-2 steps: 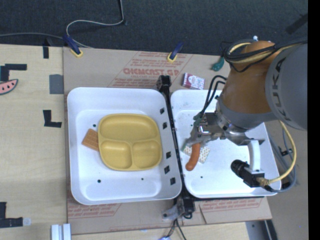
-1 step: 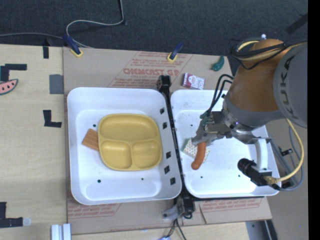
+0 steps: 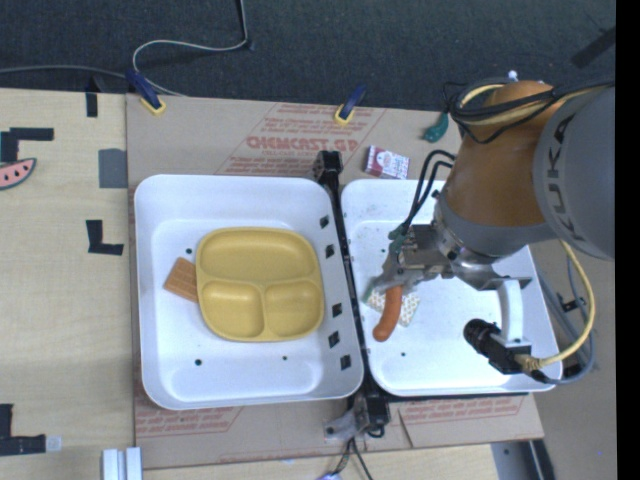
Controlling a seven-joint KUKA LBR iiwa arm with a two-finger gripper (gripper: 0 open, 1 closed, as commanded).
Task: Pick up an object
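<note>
Camera view: arm [image 3: 520,168] bent over right bin [image 3: 450,368]; fingers [image 3: 400,278] above hot dog [image 3: 387,314], spread unclear.

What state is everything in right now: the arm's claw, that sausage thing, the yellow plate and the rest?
Gripper: low in the right bin, right above the hot dog; whether it grips cannot be told.
Hot dog: lying tilted on the right bin's floor, upper end under the gripper.
Yellow divided plate: right way up in the left bin, nothing in its compartments.
Brown flat piece: partly tucked under the plate's left edge.
Right bin: upright beside the left bin.
</note>
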